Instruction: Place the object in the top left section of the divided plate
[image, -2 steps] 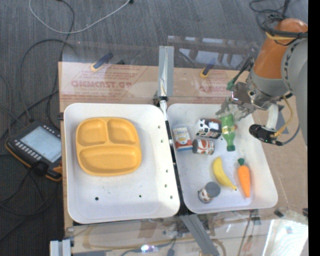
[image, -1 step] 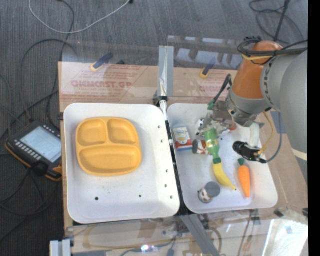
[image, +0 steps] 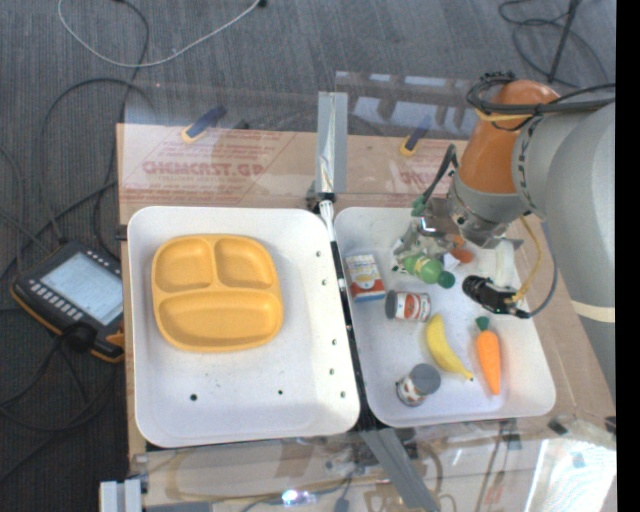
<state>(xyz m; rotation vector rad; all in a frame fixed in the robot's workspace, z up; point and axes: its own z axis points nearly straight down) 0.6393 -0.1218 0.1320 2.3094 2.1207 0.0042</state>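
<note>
The claw (image: 420, 243) is lowered over a green bottle (image: 425, 267); its grip cannot be told. The plate (image: 215, 292) is seen far left.

Divided plate (image: 216, 293) in left bin (image: 150, 400); banana (image: 445, 347) in right bin (image: 530, 385)

Robotics lab: cabled bench (image: 200, 170), teach pendant (image: 75, 290), white bins (image: 240, 400).

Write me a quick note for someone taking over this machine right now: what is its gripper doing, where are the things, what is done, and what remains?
Gripper: low in the right bin, over a green bottle; whether it grips anything cannot be judged.
Divided plate: in the left bin, nothing in its sections.
Also in the right bin: carton, can, banana, carrot.
Done: nothing placed yet.
Left: pick up an object, carry it to the plate's top left section.
</note>
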